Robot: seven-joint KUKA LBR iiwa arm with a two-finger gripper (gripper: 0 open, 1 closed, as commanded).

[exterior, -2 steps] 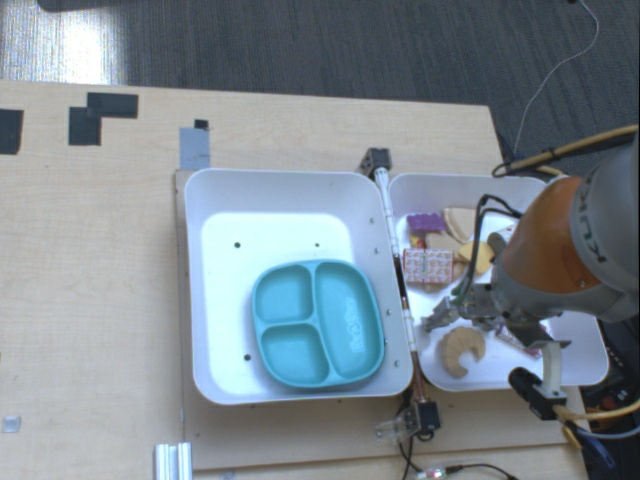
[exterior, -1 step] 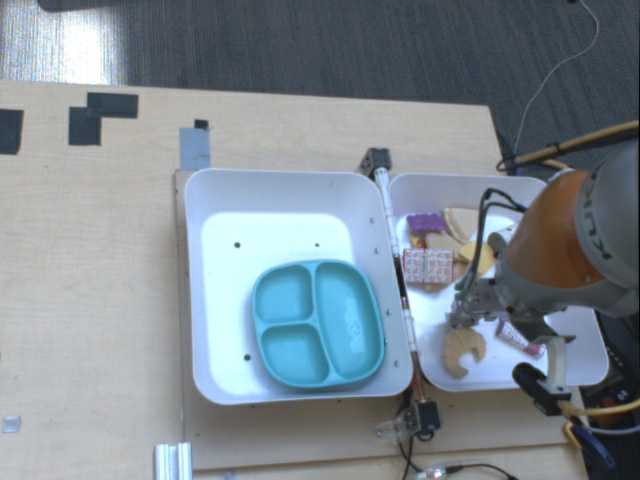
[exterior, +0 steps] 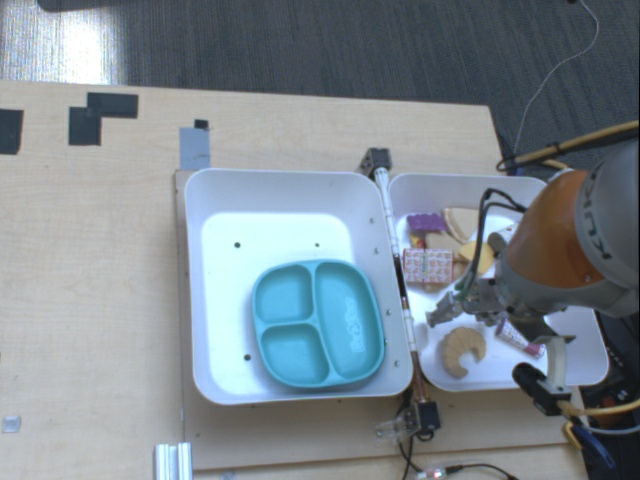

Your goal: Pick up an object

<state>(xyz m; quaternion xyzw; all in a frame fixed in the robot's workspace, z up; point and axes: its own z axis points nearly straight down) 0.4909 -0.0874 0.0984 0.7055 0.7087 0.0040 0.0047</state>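
The right white bin [exterior: 437,376] holds several small objects. A tan croissant-shaped piece [exterior: 462,351] lies near its front. A pink and white patterned box [exterior: 427,265] sits by the left wall, with a purple piece [exterior: 424,223] behind it. A pale bread-like slice [exterior: 459,224] and a yellow piece [exterior: 481,258] lie further back. My gripper [exterior: 462,306] hangs low over the bin's middle, just behind the croissant piece and to the right of the box. The grey arm with its orange band [exterior: 545,243] hides the bin's right half.
The left white bin [exterior: 215,268] holds a blue three-compartment plate [exterior: 318,322]. A metal clamp [exterior: 377,160] stands at the back where the bins meet. Cables and a connector [exterior: 420,420] lie at the front edge. Bare wooden bench [exterior: 90,298] stretches left.
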